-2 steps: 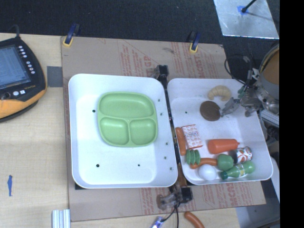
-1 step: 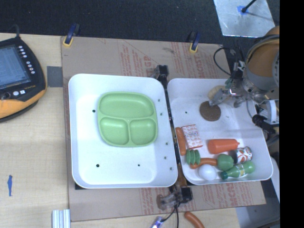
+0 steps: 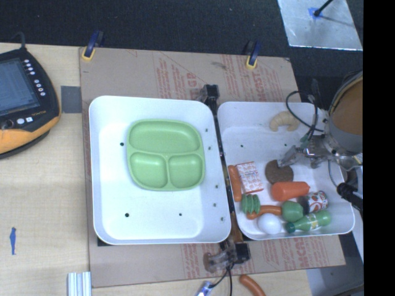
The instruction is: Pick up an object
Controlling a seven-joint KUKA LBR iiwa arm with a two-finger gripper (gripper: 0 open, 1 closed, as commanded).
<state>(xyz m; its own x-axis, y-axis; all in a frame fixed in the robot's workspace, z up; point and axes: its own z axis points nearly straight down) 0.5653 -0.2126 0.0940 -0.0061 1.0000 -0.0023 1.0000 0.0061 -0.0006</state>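
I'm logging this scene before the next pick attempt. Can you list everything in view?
left bin: 1, white, bench centre
divided plate: 1, green, in left bin
right bin: 1, white, beside left bin
croissant: 1, tan, right bin far side
brown disc: 1, right bin middle
carrot: 1, orange, right bin
packet: 1, red-white, right bin
bottle: 1, green, right bin near edge
egg: 1, white, near edge
pendant: 1, black-orange, left bench
gripper: 1, grey, over right bin

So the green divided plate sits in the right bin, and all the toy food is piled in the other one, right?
Not quite. The camera view shows the green divided plate in the left bin; the toy food is piled in the right bin.
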